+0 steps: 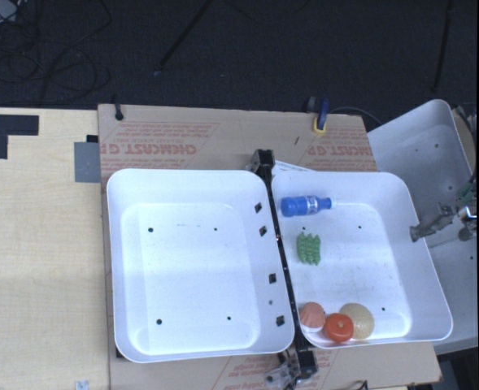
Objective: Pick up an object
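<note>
Inside the right bin [422, 299] a blue bottle [302, 206] lies on its side at the back left, its pale cap pointing right. Just in front of it rests a small green knobbly piece [308, 249]. Three round things huddle in the front left corner: a pinkish-orange one [311, 314], a red one [338, 327] and a tan one [359, 318]. My gripper [436, 223] shows as a thin grey shape at the right edge, just outside the right bin's right rim, well away from every object.
The left bin [121, 218] adjoins the right one, with a black clip strip [276, 250] along their shared rim. Both stand on brown cardboard [190, 140] on the pale wooden bench [36, 250]. A grey metal plate [422, 145] slopes at the back right.
</note>
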You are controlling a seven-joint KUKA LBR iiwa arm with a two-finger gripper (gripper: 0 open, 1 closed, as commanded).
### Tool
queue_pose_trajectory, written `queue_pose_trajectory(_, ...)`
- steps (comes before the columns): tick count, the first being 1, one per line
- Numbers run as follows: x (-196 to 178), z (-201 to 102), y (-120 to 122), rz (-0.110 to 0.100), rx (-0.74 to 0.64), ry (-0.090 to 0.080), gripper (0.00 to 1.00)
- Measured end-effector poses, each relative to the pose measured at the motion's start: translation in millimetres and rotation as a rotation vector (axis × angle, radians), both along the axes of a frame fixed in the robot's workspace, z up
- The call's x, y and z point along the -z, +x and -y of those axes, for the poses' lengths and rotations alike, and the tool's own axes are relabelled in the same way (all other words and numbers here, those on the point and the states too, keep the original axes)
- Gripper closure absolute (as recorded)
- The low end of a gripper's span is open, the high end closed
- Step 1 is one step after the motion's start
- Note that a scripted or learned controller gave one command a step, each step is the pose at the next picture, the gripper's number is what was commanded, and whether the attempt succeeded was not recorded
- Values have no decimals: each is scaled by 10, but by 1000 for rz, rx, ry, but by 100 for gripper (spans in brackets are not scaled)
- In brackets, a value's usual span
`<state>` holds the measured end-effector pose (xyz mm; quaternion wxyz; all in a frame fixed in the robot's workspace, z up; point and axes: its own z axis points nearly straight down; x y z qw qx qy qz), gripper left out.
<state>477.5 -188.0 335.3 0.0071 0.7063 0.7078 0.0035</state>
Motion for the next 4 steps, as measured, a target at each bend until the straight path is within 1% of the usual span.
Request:
queue_pose_trajectory(1, -892, 271, -10, -7, 1, 0, 0)
queue_pose_trajectory(2, -424, 252, -17, -20, 3, 6, 0)
queue_pose_trajectory(3, -219, 253, -16, -19, 3, 6, 0)
queue_pose_trajectory(4, 1100, 234, 420, -27, 1, 9, 0)
